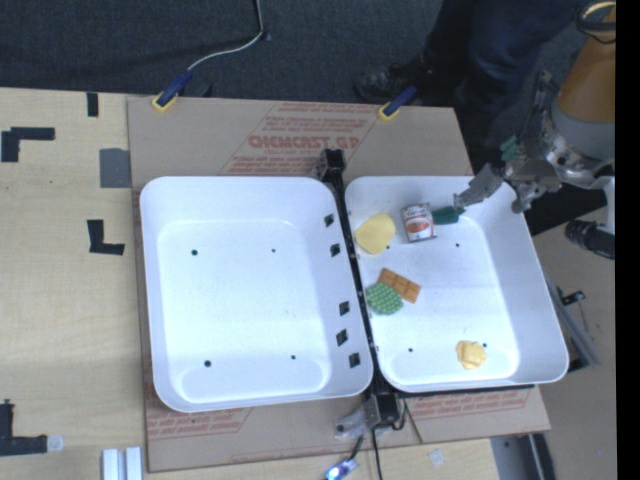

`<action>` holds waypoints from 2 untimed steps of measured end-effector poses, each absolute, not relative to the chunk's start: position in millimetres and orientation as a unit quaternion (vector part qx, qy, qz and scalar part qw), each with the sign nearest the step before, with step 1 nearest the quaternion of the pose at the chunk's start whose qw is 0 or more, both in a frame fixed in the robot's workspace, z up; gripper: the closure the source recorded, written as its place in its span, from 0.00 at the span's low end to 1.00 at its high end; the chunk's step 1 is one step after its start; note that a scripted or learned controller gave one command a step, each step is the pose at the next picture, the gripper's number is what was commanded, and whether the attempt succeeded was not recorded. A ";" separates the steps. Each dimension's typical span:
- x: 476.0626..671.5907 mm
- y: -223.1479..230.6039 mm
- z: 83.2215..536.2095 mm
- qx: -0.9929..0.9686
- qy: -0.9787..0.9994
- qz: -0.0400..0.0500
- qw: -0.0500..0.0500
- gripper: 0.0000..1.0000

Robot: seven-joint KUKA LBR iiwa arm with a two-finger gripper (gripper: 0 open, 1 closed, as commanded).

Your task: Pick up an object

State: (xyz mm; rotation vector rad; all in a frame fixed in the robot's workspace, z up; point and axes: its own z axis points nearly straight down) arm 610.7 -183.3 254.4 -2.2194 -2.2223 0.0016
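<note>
Camera view: the gripper (462, 208), its state impossible to tell, hovers by a small can (417, 222), probably rigid, light, best pinched across its sides.

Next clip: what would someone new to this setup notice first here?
Probably the cluster of small things in the right bin: a pale yellow lump by the divider, a small can beside it, and a green disc touching a tan waffle piece below. A yellow lump lies alone near the front. The claw hangs at the bin's far right corner, just right of the can.
</note>
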 end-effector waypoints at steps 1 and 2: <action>668.1 -186.3 75.9 -0.706 -0.708 0.002 0.001 0.00; 668.8 -122.9 85.3 -0.706 -0.709 0.001 -0.002 0.00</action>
